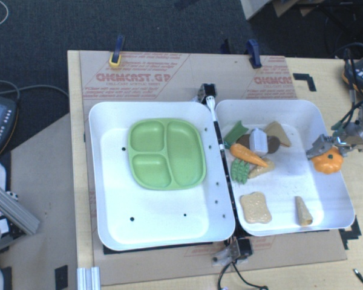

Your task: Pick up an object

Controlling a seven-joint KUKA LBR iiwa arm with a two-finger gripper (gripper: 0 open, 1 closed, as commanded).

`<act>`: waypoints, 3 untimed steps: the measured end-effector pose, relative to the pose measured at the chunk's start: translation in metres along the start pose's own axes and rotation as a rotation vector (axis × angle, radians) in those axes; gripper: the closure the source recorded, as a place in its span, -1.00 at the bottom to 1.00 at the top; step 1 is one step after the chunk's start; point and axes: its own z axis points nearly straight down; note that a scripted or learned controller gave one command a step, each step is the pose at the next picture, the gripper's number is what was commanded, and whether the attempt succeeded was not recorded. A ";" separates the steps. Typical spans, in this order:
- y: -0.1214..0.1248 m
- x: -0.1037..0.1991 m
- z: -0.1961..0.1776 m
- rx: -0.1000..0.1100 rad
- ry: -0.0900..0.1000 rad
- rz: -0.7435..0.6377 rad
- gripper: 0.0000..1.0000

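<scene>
Currently tool sits at right bin's right rim, orange pumpkin touching just below; grip state unclear.

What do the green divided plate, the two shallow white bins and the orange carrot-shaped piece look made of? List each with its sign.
Green divided plate: likely matte moulded plastic; even colour, soft rounded compartment ridges.
Two shallow white bins, left and right: probably thin formed plastic; smooth rounded rims with a slight sheen.
Orange carrot-shaped piece: probably plastic or rubber toy food; flat uniform orange. Too small to be sure.
</scene>
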 end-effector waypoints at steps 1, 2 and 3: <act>0.001 -0.001 -0.036 0.001 0.001 -0.001 1.00; 0.010 0.060 -0.029 0.008 0.007 -0.006 1.00; 0.023 0.122 -0.037 0.004 0.005 -0.007 1.00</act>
